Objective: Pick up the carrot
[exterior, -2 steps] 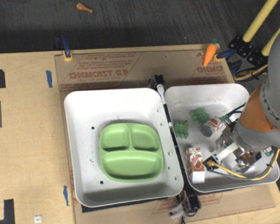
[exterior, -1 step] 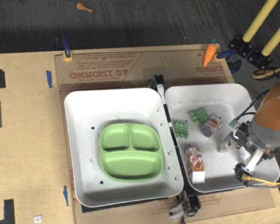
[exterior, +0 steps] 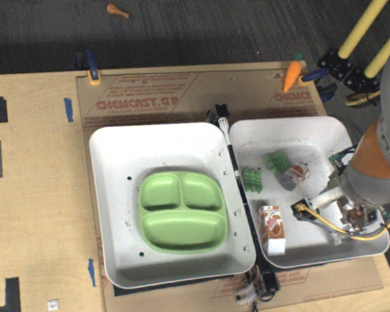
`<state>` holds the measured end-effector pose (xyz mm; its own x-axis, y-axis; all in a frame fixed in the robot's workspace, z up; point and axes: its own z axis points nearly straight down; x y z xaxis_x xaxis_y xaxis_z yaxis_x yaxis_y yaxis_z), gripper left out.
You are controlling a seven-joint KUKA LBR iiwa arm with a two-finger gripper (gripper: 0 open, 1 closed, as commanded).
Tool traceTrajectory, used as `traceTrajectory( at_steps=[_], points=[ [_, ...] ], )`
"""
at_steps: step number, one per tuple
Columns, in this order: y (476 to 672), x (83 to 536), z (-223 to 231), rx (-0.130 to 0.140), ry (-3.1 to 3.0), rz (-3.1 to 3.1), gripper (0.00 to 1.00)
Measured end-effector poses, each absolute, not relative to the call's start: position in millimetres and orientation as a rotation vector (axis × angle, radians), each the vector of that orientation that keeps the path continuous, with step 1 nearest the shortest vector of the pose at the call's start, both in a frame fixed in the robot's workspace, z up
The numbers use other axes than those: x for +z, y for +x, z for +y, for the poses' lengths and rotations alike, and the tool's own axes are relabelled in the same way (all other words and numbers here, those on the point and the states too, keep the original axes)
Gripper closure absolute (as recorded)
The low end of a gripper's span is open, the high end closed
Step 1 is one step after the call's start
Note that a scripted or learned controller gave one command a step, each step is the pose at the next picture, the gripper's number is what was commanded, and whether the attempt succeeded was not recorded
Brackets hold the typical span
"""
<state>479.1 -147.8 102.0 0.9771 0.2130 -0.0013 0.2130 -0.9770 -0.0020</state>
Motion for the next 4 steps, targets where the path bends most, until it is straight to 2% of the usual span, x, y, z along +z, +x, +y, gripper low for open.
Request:
traceTrajectory(
  at_steps=[1,2,3,4],
  points=[
    [479.2,111.6,-147.2,0.005,-3.119,-0.339,1.00],
    [479.4,212.9,-63.0,0.003,-3.123,-0.318,1.00],
    [486.0,264.0,-142.4,0.001,-3.078,-0.624,1.00],
    [486.4,273.7,-141.9,0.003,-3.077,-0.627,1.00]
  ],
)
